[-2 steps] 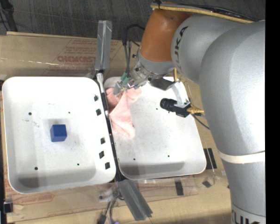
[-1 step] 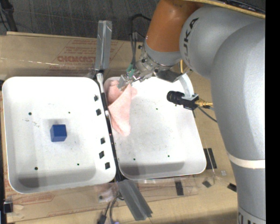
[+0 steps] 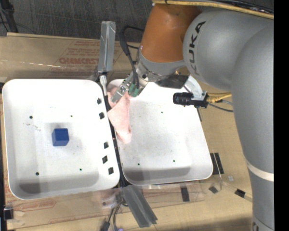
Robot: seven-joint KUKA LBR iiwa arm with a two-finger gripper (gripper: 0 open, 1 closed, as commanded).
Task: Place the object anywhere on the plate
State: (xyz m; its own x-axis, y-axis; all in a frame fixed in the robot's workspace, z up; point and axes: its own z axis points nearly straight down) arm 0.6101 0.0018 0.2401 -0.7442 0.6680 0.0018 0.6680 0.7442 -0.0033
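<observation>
Not done yet. Pink cloth [image 3: 121, 117] at the left edge of the right bin [image 3: 183, 150], drooping just under the jaws and touching them. Cannot tell if wide or narrow, or truly gripping the cloth. Blue block [image 3: 60, 136] alone in the left bin [image 3: 19, 129], well apart. Pale round rim [image 3: 114, 84] just behind the jaws, maybe the plate, too hidden to tell. Probably left to do: lay the cloth on the plate, then let go.

Two white bins [image 3: 19, 177]; one blue cube [image 3: 60, 136]; one pink cloth [image 3: 121, 117].
</observation>
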